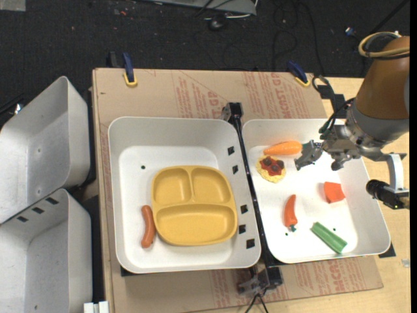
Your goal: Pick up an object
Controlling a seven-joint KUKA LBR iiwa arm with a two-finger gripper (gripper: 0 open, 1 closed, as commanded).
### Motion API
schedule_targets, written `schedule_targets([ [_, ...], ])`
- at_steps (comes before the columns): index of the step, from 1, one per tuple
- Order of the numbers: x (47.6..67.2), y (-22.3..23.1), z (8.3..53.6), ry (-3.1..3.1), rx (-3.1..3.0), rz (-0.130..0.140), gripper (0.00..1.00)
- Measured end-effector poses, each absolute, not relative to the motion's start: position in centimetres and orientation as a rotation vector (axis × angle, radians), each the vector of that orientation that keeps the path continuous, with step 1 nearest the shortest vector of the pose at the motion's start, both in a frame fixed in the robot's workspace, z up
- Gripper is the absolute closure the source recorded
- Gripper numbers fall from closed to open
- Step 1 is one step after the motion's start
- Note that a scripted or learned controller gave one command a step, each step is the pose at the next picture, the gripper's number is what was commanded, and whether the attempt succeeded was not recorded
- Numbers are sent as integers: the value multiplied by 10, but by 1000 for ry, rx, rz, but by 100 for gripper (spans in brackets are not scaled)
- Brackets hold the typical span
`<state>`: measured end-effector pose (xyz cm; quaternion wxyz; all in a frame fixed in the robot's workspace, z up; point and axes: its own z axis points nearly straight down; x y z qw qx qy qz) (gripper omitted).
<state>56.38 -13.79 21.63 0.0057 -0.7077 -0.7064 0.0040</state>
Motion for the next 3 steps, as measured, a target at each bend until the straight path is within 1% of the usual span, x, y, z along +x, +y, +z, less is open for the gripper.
schedule_targets([
  [1,567,-138,223,-2222,-2220,0,0],
  [2,566,-141,180,-2217,-2220,5,0],
  [3,566,-147,118,-2215,-2220,6,0],
])
